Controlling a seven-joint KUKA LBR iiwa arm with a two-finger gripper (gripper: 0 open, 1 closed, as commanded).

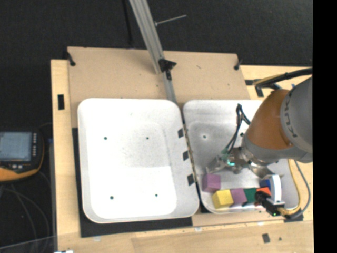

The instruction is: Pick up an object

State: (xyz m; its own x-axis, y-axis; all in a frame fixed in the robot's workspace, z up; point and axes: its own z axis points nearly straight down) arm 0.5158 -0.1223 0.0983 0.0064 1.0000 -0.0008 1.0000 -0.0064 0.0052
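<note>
In the right bin point(210, 115), near its front edge, lie the small things to be picked from: a purple block point(212, 182), a yellow block point(222, 198) just in front of it, a second purple block point(239, 195) touching the yellow one's right side, then a green piece point(249, 195) and a blue and white thing point(275, 186) with something red beside it. No brand, label or readable writing shows on any of them; they are too small for print to be made out.

The arm point(281, 125) comes in from the right, its orange band and grey body covering much of the bin's right half. The gripper point(230, 162) hangs low over the bin floor, just behind and to the right of the first purple block, with a small teal light on it. Its tip is blurred and partly hidden under the wrist, so I cannot tell whether it stands apart or together, and nothing is seen clamped in it.

The left bin point(131, 157) sits alongside. A handheld screen point(18, 149) at the left edge is cut off, its display unreadable.
</note>
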